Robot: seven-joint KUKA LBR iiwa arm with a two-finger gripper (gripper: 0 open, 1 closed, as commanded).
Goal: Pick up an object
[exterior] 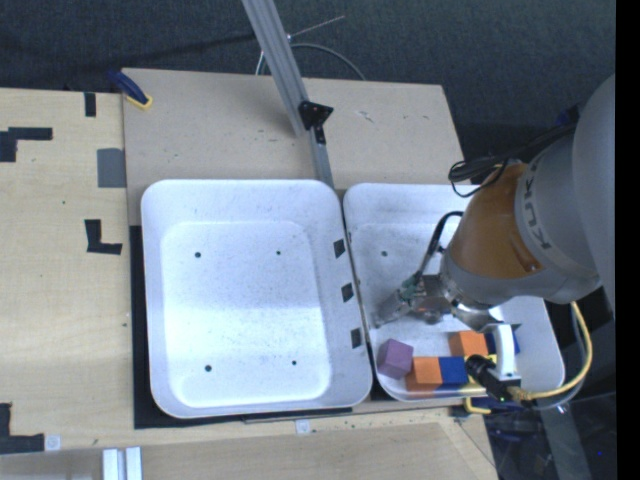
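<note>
The right bin (400, 208) holds several small blocks in its near corner. A purple cube (397, 356) lies leftmost, with an orange block (427, 370) and a blue block (452, 370) beside it and a second orange block (467, 344) just behind. My gripper (408, 303) is low inside this bin, a little behind and above the purple cube. A small green part shows at the wrist. The arm's orange band (490, 238) and grey body cover the bin's right half.
The left bin (240, 193) lies beside the right one, with a shared raised rim between them. A slanted metal pole (285, 68) crosses the bench behind the bins. Yellow cable (560, 383) loops near the right bin's front corner.
</note>
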